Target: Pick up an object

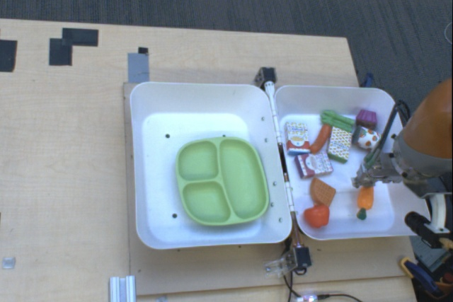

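Orange toy carrot (pixel 364 199) lies in the right bin (pixel 386 226), directly beneath the gripper (pixel 368 177), whose grip state I cannot tell. Farther out from the gripper sit a toy tomato (pixel 316 216), a cracker (pixel 323 191) and small cartons (pixel 297 137); beyond them, a green divided plate (pixel 222 182) lies in the left bin (pixel 152 173).

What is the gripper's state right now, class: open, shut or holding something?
Gripper: cannot be told. It sits low in the right bin, just above the carrot.
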You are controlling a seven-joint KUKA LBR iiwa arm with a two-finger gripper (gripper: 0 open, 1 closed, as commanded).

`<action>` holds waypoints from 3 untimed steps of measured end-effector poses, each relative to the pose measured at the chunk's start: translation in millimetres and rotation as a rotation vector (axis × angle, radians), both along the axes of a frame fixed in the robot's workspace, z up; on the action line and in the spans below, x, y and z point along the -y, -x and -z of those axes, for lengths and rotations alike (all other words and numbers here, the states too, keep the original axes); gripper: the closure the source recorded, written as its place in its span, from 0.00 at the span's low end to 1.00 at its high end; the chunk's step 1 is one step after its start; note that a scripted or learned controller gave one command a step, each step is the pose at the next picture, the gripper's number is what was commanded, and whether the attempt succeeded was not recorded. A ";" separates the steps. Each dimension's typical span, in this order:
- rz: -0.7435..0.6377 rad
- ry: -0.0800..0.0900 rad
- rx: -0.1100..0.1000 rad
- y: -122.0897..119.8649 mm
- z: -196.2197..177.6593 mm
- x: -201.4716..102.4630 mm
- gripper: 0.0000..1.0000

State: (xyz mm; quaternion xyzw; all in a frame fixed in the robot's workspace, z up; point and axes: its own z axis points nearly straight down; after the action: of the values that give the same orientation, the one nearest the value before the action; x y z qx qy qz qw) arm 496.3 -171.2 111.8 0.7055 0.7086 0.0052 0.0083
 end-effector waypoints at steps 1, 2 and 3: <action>0.000 0.000 -0.001 0.2 0.2 0.0 0.00; -0.001 0.000 0.003 -1.2 -10.4 -0.5 1.00; -0.002 0.000 0.002 -1.0 -10.2 -0.6 0.00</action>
State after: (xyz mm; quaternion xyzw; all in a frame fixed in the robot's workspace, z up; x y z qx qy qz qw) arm 497.3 -170.6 122.0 0.7050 0.7091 0.0060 0.0091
